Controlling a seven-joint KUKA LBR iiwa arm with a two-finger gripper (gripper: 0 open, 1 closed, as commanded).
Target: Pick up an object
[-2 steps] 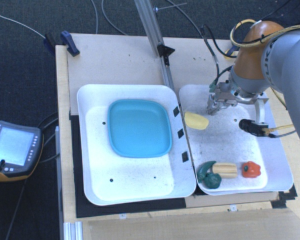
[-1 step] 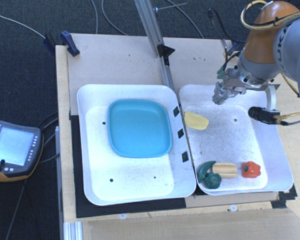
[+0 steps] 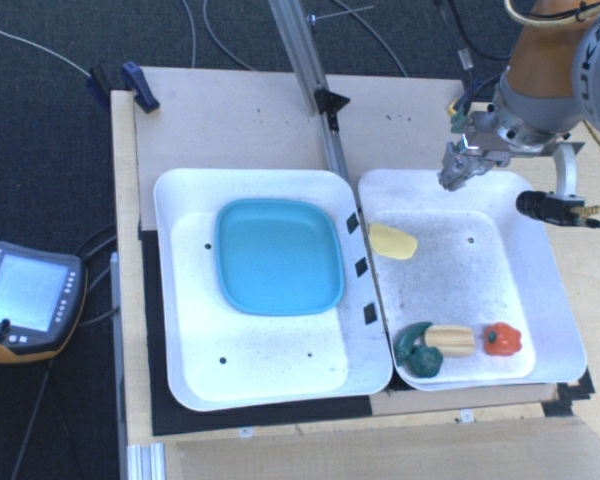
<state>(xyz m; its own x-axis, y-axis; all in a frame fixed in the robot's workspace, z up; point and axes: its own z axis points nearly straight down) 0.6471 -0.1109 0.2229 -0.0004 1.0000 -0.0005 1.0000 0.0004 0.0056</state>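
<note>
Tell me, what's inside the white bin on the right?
Inside the right bin lie a yellow piece, a green vegetable, a tan block and a red pepper. The tool covers a bit of its far rim.

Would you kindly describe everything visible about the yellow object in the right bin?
The yellow object is a small, flattish, pale yellow piece with a rounded outline that narrows toward its right end; it looks like smooth plastic, though its exact make is unclear. It lies flat in the right bin, at the upper left of the floor close to the wall shared with the left bin. Nothing else touches it; the gripper hangs apart, above and to its right.
</note>
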